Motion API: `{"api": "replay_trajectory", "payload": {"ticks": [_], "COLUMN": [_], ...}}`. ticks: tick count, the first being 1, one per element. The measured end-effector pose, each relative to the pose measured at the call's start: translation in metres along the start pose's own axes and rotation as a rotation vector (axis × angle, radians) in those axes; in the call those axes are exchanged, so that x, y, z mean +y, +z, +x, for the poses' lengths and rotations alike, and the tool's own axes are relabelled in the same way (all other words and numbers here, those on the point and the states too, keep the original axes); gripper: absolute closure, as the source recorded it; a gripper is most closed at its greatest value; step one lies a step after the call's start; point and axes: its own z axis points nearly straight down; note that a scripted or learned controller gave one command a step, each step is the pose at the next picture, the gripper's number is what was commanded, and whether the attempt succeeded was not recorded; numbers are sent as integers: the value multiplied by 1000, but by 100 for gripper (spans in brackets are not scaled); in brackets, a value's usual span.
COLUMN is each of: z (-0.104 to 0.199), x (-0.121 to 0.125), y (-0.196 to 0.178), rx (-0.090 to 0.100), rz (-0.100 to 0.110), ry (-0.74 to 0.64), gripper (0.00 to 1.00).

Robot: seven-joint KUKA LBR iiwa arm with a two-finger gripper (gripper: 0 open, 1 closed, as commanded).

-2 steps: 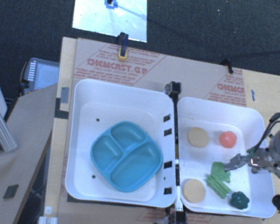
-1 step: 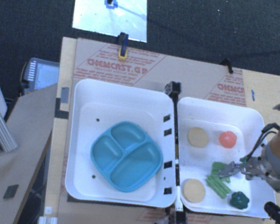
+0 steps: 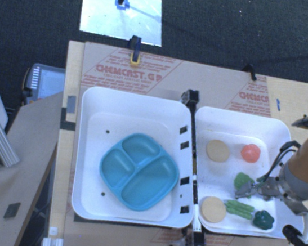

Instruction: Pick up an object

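Observation:
The right bin (image 3: 239,121) holds several toy foods. A tan disc (image 3: 218,151) and an orange-red ball (image 3: 250,153) lie toward the back. A second tan disc (image 3: 213,209), a light green pod (image 3: 238,207) and a dark green broccoli piece (image 3: 264,220) lie along the front. A green leafy piece (image 3: 242,179) sits mid-bin. My gripper (image 3: 245,189) reaches in from the right and hangs low at the near edge of that leafy piece, partly covering it. Nothing is lifted off the bin floor.
The left bin (image 3: 96,111) carries a blue divided plate (image 3: 139,170). A black-clipped divider (image 3: 189,153) runs between the two bins. The arm's orange band and grey wrist (image 3: 306,169) cover the right bin's right wall.

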Motion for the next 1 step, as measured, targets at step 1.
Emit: {"api": "replay_trajectory", "payload": {"ticks": [1], "z": [0], "x": [1], "y": [-12], "rx": [-1], "rz": [-4], "ry": [-1], "gripper": [100]}}
